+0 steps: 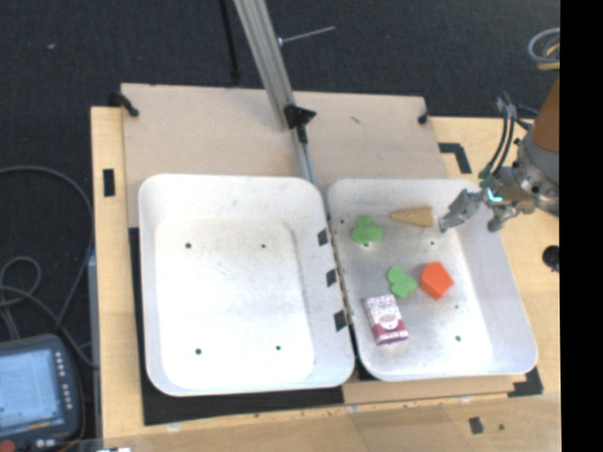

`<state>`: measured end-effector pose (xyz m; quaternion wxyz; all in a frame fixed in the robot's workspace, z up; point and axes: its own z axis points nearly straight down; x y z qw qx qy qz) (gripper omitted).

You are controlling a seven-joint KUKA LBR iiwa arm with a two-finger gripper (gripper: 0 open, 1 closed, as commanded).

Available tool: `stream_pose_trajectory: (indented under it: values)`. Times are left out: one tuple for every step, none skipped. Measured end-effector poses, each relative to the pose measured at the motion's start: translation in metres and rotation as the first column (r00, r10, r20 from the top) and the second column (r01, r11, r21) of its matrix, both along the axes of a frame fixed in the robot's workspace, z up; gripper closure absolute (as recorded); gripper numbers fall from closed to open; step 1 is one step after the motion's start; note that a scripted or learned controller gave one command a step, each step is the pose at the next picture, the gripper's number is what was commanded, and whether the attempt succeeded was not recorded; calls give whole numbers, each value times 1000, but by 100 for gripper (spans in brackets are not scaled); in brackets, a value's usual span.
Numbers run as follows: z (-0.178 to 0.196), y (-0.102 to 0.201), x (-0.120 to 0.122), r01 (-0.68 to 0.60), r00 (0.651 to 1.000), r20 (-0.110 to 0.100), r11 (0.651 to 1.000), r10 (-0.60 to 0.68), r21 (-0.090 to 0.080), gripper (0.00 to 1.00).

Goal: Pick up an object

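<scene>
The right bin (pixel 499 347) holds a tan cone-shaped piece (pixel 412 217) near its back wall, two green clover-shaped pieces (pixel 366 232) (pixel 402 282), an orange-red block (pixel 435 280) and a small pink-and-white carton (pixel 384 319). My gripper (pixel 476 213) hovers over the bin's back right part, just right of the cone. Its two fingers (pixel 455 212) are spread apart with nothing between them, so it is open.
The left bin (pixel 160 252) lies beside the right one. A metal pole (pixel 268 55) slants up from the back edge between the bins. A tablet (pixel 33 384) and cables lie at the lower left, off the bench.
</scene>
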<state>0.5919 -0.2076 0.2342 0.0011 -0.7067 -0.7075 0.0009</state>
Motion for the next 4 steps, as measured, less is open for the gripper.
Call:
stream_pose_trajectory:
  values:
    - [3, 0, 1, -2, 1000, 4, 1000, 2, -2, 0]
    - [-53, -10, -5, 2, 1000, -1, 1000, -2, -2, 0]
    - [-108, -1, -10, 3, 1000, -1, 1000, -3, -1, 0]
    - [-135, -2, -10, 4, 1000, 1, 1000, -4, -2, 0]
